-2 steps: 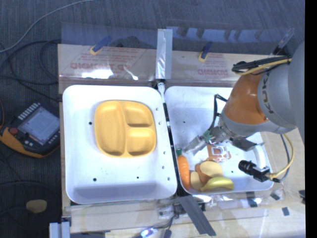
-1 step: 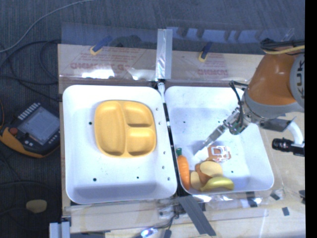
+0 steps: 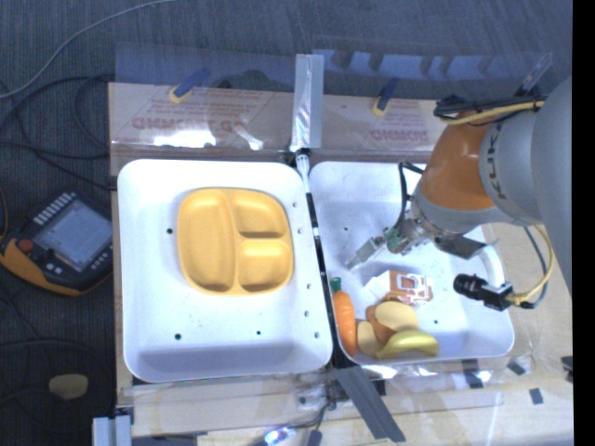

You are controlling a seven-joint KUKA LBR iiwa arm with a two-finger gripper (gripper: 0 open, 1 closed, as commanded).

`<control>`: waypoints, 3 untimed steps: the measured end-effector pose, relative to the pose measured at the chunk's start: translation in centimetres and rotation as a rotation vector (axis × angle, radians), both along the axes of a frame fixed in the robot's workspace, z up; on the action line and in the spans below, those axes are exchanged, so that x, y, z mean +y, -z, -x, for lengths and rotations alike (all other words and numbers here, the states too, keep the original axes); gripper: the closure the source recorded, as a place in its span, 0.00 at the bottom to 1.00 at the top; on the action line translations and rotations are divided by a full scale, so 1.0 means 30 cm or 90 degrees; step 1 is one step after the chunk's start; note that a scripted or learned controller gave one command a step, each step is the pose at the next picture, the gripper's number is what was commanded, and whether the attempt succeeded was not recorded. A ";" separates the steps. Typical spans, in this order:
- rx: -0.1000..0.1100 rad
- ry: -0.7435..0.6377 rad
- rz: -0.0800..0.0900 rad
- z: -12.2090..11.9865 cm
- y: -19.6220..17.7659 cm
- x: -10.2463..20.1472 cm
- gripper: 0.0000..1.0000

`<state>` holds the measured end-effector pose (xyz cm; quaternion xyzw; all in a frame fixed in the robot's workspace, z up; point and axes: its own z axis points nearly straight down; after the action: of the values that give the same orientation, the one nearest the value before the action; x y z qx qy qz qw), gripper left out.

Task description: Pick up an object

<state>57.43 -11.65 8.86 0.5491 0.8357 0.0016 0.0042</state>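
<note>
Two shallow white plastic bins sit side by side. The left bin (image 3: 139, 342) holds a smooth yellow divided tray (image 3: 234, 238). In the right bin's (image 3: 363, 189) near corner lie a tapered orange carrot (image 3: 345, 320), long axis running near to far, a curved yellow banana (image 3: 409, 344), and a small orange-and-white packet (image 3: 409, 287) with unreadable printing. The gripper (image 3: 358, 255) hovers above, fingers slightly spread, pinching nothing.

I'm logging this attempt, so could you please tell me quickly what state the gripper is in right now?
Gripper: over the right bin, above the carrot and the other pieces; open or shut cannot be told, and nothing is seen held.
</note>
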 end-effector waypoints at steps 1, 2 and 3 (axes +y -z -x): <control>0.005 -0.196 0.001 0.157 -0.470 -0.036 0.00; 0.000 -0.131 0.001 0.222 -0.031 0.018 0.00; -0.011 -0.033 0.004 0.276 -0.014 0.030 0.00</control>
<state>49.16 -10.74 9.26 0.5273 0.8496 0.0038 0.0134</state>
